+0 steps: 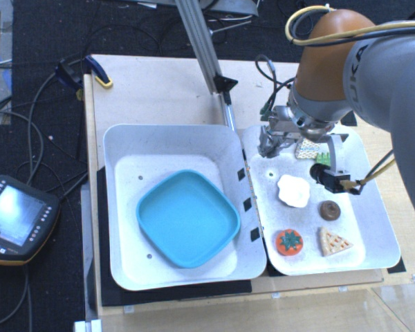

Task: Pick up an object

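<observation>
Nearest me I count one red tomato-shaped toy [289, 242], one tan pizza-slice toy [333, 242], one brown round toy [329, 210] and one white lump [294, 190]. At twelve o'clock hovers the gripper [270, 146]. At nine o'clock lies one blue plastic tray [187, 218]. No readable writing.

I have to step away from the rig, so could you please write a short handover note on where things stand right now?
Hand: low over the far end of the right bin; nothing visibly held.
Right bin: white lump, brown disc, red-orange toy, wedge-shaped toy, green piece by the wrist.
Left bin: blue tray.
Done: no pick yet.
Left: grasp and lift one item.
</observation>
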Controlling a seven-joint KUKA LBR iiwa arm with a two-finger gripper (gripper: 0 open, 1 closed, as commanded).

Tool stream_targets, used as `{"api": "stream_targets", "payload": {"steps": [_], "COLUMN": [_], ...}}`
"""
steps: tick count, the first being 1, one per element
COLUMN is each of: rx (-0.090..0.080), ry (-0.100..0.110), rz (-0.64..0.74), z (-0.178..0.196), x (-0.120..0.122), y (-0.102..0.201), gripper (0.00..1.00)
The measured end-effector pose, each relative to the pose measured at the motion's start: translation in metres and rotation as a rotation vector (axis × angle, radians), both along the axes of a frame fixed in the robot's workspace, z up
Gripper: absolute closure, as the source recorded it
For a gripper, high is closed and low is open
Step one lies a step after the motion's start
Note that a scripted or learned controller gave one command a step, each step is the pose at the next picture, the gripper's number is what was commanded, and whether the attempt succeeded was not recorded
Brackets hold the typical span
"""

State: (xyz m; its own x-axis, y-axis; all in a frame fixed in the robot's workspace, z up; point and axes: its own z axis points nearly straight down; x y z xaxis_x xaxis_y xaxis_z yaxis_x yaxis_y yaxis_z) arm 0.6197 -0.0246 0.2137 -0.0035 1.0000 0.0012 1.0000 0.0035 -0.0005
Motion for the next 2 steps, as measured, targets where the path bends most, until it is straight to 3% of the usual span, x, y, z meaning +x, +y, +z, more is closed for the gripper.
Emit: {"api": "stream_targets", "payload": {"steps": [2], "rx": [0.000], "ry": [-0.001], "rz": [0.002], "z": [0.021], "x": [-0.056], "y": [0.105], "gripper": [1.00]}}
